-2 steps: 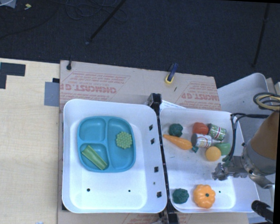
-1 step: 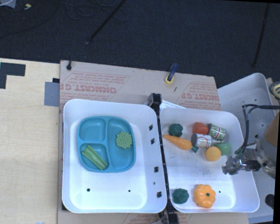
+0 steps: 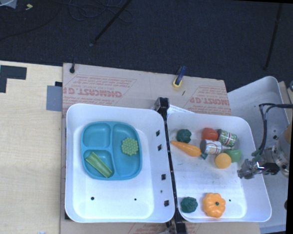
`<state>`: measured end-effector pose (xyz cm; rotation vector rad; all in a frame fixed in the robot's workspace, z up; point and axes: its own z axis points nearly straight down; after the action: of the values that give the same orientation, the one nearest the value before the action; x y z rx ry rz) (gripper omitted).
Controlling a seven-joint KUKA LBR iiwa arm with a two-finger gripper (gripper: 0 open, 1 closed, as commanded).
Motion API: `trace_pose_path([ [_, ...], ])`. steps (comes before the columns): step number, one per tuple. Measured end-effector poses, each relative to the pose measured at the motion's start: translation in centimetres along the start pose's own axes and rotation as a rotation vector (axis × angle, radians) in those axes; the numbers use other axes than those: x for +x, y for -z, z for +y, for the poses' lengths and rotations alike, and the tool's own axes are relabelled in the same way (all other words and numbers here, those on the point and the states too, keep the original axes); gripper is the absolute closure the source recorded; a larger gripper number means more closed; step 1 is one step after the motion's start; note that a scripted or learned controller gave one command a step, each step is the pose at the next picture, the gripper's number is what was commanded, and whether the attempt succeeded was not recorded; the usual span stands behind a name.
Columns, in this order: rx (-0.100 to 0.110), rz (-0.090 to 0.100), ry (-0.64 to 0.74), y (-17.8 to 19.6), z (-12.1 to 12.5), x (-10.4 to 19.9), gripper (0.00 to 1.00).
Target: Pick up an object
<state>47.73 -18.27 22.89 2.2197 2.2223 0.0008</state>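
The right bin (image 3: 231,195) holds a carrot (image 3: 186,148), a dark green broccoli piece (image 3: 183,135), a red tomato (image 3: 210,134), two small cans (image 3: 219,142), a yellow-orange ball (image 3: 223,161) and a green piece (image 3: 234,155). Near its front lie an orange pumpkin (image 3: 213,204) and a second broccoli piece (image 3: 189,205). My gripper (image 3: 246,172) hangs low at the bin's right rim, just right of the yellow-orange ball and apart from it. Nothing shows in its grasp.
The left bin (image 3: 110,201) holds a blue divided plate (image 3: 111,150) with a green round cluster (image 3: 130,146) and a green stalk (image 3: 98,164). A black divider (image 3: 166,160) runs between the bins. Cables (image 3: 266,127) loop by the arm at the right.
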Motion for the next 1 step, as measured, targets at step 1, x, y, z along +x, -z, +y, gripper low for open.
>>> trace_pose_path([
  [1, 0.002, 0.002, 0.003, 0.1, 2.76, 3.32, 1.0],
])
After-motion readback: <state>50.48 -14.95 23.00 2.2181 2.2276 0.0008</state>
